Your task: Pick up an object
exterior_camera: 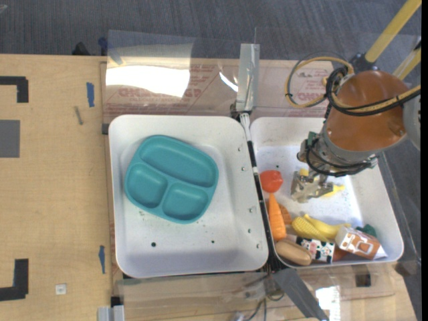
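Observation:
My gripper (310, 188) hangs below the orange wrist band, low over the middle of the right bin (381, 199). Its fingers point down just right of a red tomato (271, 180). Along the bin's front lie an orange carrot (275, 217), a yellow corn cob (315, 228), a brown bread roll (293, 251), a small black and white carton (320, 249) and an orange and white carton (360, 242). Something yellow (336, 188) peeks out just right of the fingers. Nothing visibly sits between the fingers.
The left bin (134, 246) holds a teal divided plate (173, 178). A grey divider rail (247, 79) runs between the bins at the back. Cables loop behind the wrist at the upper right.

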`<state>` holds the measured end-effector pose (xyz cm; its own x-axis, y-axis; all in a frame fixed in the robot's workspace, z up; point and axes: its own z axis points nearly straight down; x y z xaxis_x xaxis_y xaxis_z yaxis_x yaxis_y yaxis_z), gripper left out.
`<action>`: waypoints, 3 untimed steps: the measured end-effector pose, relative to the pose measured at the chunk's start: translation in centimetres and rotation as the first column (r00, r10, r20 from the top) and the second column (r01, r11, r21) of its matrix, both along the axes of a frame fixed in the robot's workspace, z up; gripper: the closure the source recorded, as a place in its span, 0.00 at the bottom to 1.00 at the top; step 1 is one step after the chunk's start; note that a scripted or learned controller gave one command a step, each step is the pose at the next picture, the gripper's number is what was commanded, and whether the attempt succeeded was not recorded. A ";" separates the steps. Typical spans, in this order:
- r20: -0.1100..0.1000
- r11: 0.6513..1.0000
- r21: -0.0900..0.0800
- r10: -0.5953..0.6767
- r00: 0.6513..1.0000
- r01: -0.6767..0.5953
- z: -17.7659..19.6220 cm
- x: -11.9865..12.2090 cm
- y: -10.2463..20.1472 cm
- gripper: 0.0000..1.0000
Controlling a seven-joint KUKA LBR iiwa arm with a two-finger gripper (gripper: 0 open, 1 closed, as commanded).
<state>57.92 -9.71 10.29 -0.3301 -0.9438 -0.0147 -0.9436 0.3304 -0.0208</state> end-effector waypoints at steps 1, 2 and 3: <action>-0.002 1.000 0.001 0.000 1.000 0.000 -0.1 -0.1 0.0 0.00; -0.012 0.992 -0.006 0.126 0.992 -0.126 -1.4 0.6 -5.5 0.00; -0.007 0.956 -0.001 0.293 0.956 -0.293 -1.3 -1.8 -11.6 0.00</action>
<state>56.12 -21.31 8.95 -0.0388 -0.9992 -0.0118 -0.9991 0.0389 -0.0140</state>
